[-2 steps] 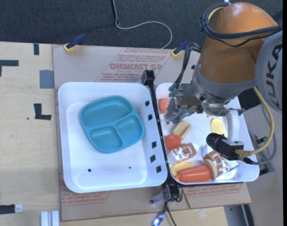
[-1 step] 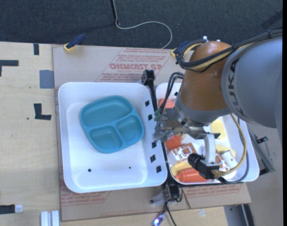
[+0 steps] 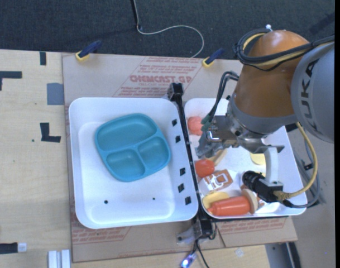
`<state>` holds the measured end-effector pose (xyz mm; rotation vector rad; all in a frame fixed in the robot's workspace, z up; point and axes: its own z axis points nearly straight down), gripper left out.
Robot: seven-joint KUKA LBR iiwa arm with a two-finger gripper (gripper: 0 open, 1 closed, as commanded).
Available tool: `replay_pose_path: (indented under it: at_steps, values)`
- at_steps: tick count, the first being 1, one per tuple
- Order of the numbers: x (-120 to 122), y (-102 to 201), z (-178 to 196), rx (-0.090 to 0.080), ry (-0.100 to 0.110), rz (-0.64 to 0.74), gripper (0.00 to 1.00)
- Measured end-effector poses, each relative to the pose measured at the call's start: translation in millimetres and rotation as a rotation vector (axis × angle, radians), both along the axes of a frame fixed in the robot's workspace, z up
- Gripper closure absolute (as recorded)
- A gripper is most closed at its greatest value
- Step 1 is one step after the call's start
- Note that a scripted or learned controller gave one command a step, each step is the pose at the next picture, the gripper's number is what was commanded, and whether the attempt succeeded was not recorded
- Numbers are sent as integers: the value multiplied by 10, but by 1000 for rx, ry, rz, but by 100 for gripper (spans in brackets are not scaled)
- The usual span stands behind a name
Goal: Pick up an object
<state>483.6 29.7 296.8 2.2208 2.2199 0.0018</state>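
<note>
My gripper [image 3: 210, 145] hangs low over the left part of the right bin [image 3: 292, 172], under the orange band of the arm. It sits just above a small orange piece [image 3: 204, 167] and to the right of a red-orange piece [image 3: 195, 124]. Nearer the front lie a brown-and-white waffle-like tile [image 3: 220, 178], a yellow banana shape [image 3: 213, 197] and a red-orange sausage [image 3: 232, 206]. A pale yellow piece [image 3: 258, 159] lies further right. The arm hides much of the bin's back half.
The left bin [image 3: 83, 149] holds a blue divided plate [image 3: 133, 146]. A black divider [image 3: 183, 144] runs between the bins. A black cable connector [image 3: 256, 183] on the arm hangs over the front right of the right bin.
</note>
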Motion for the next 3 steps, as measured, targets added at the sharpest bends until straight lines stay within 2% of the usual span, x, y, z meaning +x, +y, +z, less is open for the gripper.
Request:
replay_pose_path:
  at_steps: [1,2,3]
  values:
    - [9,265,1894,4,-16,5,100]
    - [-15,492,698,-2,16,3,100]
    - [-10,-102,202,-3,9,-6,100]
